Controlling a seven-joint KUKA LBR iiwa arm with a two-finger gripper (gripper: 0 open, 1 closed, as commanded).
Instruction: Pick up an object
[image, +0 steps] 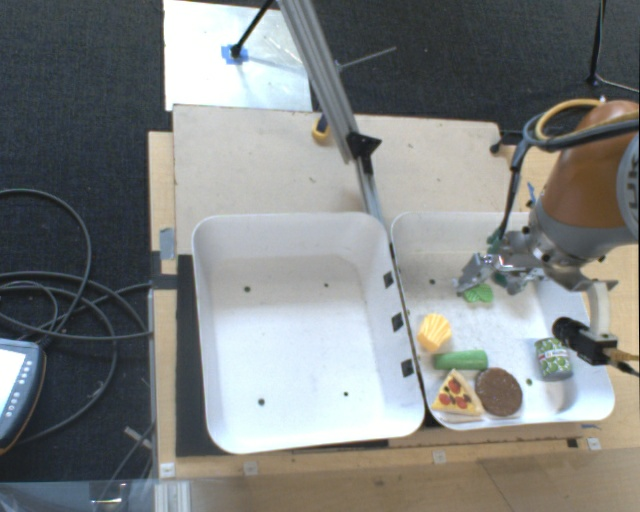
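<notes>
Single top-down slanted view, two white bins side by side. The left bin (290, 330) held nothing worth noting; the right bin (600, 405) held all the toy items. The arm (590, 180) came in from 3 o'clock, and its gripper (488, 275) sat low over the upper middle of the right bin, right at a small green object (482, 294), probably a toy leafy vegetable, exact type too small to tell. The gripper appeared to touch or nearly touch that green piece from its 12 o'clock side, but whether the tool was apart, together or clamped on it could not be told from this angle; metal parts blurred together. No object was clearly lifted. Rest of the bin, all still lying on the floor: a yellow shell-shaped toy (434, 329) at 7 o'clock from the gripper, a green cucumber-like piece (462, 358) just below it, a pizza slice toy (457, 394) and a brown round cookie-like disc (498, 392) side by side near the bin's 6 o'clock edge, and a green can (552, 358) at 4 o'clock from the gripper. Judgement: task was at approach or grasp stage on the green piece; secure grasp and lift were still left, nothing done yet as far as shown.
</notes>
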